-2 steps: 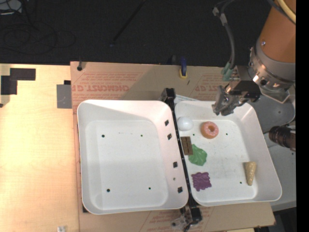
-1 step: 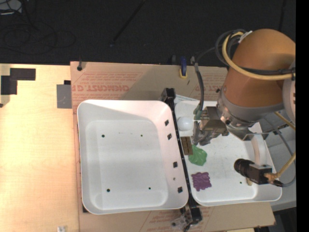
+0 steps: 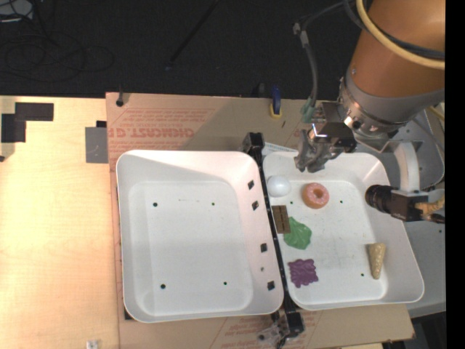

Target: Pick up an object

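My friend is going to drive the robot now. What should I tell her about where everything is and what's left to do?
Gripper: hanging over the back of the right bin, nothing seen between its fingers.
In the right bin: white ball at the left wall, orange donut beside it, just in front of the gripper, green lump, purple piece, cream cone near the right side.
Left bin: nothing to report.
Done: no object picked up yet.
Left: lower onto one object, grab it and lift. The donut looks closest.
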Robot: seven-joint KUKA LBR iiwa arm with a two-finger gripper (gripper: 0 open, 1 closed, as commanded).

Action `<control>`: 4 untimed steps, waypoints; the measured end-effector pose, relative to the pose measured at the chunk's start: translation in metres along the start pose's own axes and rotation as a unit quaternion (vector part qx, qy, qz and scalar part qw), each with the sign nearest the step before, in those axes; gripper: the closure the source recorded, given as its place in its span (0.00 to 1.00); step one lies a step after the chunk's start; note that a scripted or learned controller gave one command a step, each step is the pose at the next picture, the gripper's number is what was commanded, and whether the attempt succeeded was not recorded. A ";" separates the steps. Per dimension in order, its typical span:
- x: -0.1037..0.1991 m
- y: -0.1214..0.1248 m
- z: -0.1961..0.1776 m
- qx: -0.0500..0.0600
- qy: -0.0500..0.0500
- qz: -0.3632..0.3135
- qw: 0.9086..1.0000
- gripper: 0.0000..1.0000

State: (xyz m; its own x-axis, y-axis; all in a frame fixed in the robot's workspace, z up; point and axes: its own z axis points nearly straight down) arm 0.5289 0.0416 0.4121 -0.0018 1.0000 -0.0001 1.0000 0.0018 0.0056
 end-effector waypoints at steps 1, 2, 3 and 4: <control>-0.065 -0.008 0.160 0.011 -0.001 0.004 1.000 1.00; -0.091 -0.058 0.202 0.008 0.001 0.003 1.000 1.00; -0.035 -0.053 0.069 -0.002 0.001 -0.003 1.000 1.00; -0.022 -0.014 -0.019 -0.002 0.000 0.000 1.000 1.00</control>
State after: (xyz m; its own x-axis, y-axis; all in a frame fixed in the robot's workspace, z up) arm 0.5149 0.0191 0.4313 -0.0024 1.0000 0.0001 1.0000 0.0024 0.0094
